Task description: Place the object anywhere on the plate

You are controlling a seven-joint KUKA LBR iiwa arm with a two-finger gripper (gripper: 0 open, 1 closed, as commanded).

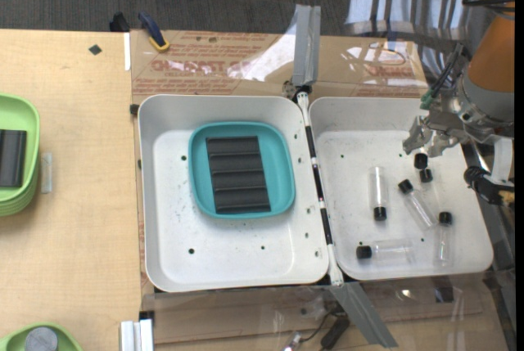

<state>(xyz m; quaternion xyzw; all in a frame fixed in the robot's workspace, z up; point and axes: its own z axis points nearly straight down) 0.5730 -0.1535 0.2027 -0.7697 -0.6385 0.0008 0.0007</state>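
Item 1. Left shallow white bin [164,177]: sits on the desk [65,259], just beside its twin. It carries a teal square plastic plate [200,169] with rounded corners, set a little above the bin's middle. On the plate lies a dark grey ribbed rectangular block [237,172], long side running up and down the view.

Item 2. Right shallow white bin [344,153]: touching the left bin along a black hinge-like seam. In it are several clear plastic tubes with black caps. One tube [377,194] lies roughly upright in the view near the bin's middle; another [385,250] lies crosswise near the lower edge; a third [416,202] lies slanted to the right of the first; a fourth [443,236] sits near the right wall. All lie on the bin floor, well apart from the plate.

Item 3. Gripper [425,146]: grey metal, at the arm's end below the orange band [495,55], hanging over the upper right part of the right bin. Whether the jaws are released or clenched cannot be told; a black-capped piece [426,173] sits just below them.

Item 4. Lime green plastic tray [24,128]: at the desk's left edge, holding a dark block.
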